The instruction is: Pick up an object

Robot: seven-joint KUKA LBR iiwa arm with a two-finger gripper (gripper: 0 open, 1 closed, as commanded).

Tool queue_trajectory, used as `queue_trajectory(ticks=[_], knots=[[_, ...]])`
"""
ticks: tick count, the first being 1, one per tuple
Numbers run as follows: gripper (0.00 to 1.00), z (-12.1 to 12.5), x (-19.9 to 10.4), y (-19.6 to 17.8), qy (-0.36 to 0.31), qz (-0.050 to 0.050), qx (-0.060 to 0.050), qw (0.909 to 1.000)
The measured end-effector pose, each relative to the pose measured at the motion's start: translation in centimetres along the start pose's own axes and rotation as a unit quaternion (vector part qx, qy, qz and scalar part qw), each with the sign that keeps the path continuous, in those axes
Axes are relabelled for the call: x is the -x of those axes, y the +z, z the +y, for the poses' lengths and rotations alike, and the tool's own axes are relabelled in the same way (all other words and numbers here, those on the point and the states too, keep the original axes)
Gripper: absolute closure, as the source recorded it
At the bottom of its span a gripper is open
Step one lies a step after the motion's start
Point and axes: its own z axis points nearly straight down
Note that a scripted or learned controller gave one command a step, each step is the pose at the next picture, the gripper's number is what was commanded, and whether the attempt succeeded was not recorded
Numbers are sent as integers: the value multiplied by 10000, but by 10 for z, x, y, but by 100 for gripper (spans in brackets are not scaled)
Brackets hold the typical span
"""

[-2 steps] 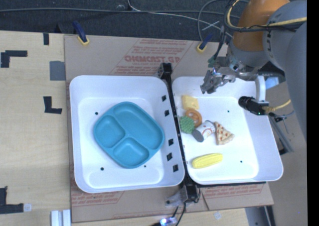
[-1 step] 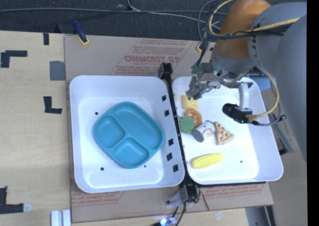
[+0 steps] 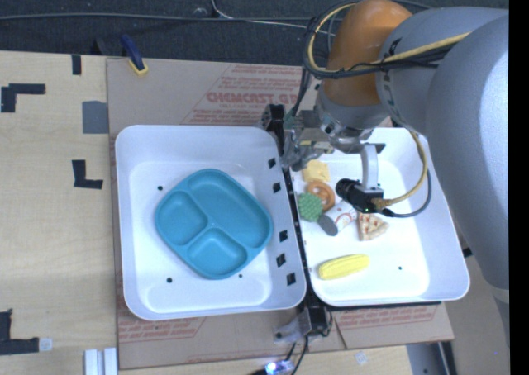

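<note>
My gripper point(image 3: 312, 153) hangs over the far left corner of the right bin point(image 3: 430, 282), just above a pale yellow piece point(image 3: 315, 172). Close below that lie a brown ring-shaped piece point(image 3: 321, 194), a green piece point(image 3: 310, 207) and a small grey piece point(image 3: 328, 225). A pizza slice toy point(image 3: 373, 227) rests to their right. A yellow corn cob point(image 3: 343, 266) lies alone nearer the front. The arm's body hides the bin's far right part.
The left bin point(image 3: 136, 282) holds a blue divided plate point(image 3: 213, 222). A ridge between the two bins point(image 3: 291, 225) runs right beside the gripper. A black cable point(image 3: 409, 200) loops from the wrist over the right bin.
</note>
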Motion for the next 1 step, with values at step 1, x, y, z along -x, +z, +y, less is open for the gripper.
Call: queue_trajectory(ticks=[1], knots=[[100, -1, -46, -4, 0, 1, 7, 10000]])
